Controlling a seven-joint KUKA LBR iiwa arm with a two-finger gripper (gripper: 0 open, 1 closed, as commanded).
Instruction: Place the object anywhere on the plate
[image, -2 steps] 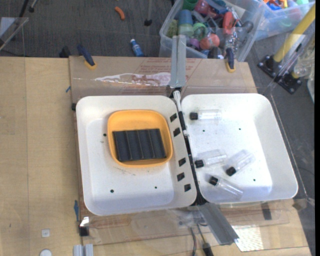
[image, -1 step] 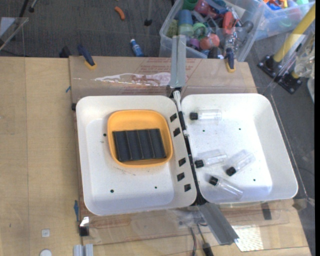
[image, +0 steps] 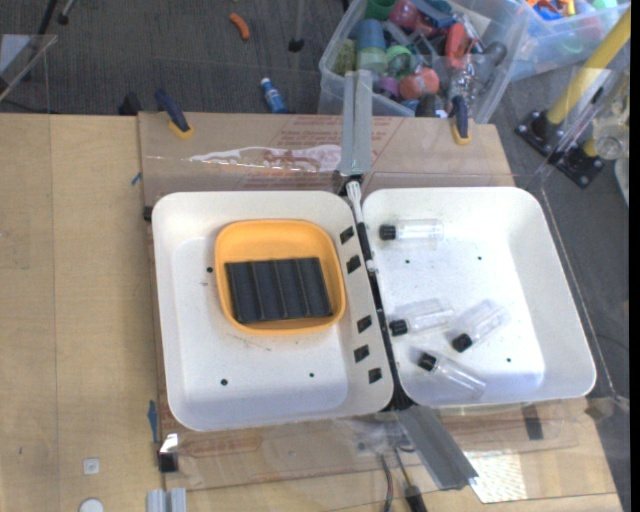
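Camera view: orange plate (image: 232, 240) seen in left bin (image: 260, 395), the bin far from arm's entry side. Black ridged block (image: 278, 290) laid on plate, inside rim. Four capped clear vials (image: 412, 231) scattered in right bin (image: 530, 260), entry side. State of gripper cannot be told. Risk: round vial squeezed out of pinch, or rolled off block once dropped.

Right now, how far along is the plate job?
Done: nothing visible. The orange plate in the left bin carries a black ridged insert and no vial. In hand: nothing. Left: all four clear vials with black caps lie in the right bin; one must go onto the plate.
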